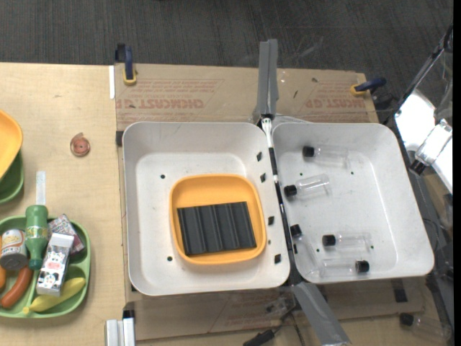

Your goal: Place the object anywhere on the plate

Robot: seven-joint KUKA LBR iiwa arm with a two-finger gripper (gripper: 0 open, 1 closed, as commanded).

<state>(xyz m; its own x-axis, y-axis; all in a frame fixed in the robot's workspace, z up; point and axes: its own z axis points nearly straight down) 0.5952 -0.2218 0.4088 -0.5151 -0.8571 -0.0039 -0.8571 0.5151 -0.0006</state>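
Arm's white end (425,139) sits at the right edge, outside the bins; gripper state: cannot tell. Left bin (144,193) holds the orange plate (216,186) with a dark ribbed block (216,227) lying on it. Right bin (389,193) holds clear vials with black caps: one near the back (320,152), one mid-left (306,187), two toward the front (344,242) (342,267), all lying flat, apart from each other. Judged step: pick not yet started, nothing in transit. Next move needs a descent onto one vial, fingers across its short axis. Clear round bodies will likely roll or slip.
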